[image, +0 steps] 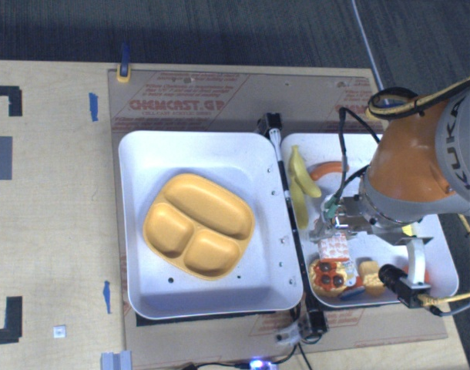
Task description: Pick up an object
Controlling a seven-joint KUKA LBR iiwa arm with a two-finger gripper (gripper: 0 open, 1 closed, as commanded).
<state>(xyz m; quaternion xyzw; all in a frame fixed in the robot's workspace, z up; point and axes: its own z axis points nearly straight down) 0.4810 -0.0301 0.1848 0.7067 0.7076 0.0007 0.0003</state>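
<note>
In the right bin [448,262] my gripper [332,220] hangs low on the left side, just right of a yellow banana [298,177]. Directly in front of it lies a small white and red packet [335,247]. A round orange and red toy [330,277] sits at the bin's front, with a tan lump [368,270] to its right. Part of an orange and white piece [326,169] shows behind the gripper, partly hidden by the arm. Nothing visibly sits in the gripper.
The left bin [142,156] holds a large yellow three-lobed bread-shaped object [198,224]. The grey and orange arm [412,172] covers much of the right bin's back and right side. Cables run over the bin's back edge.
</note>
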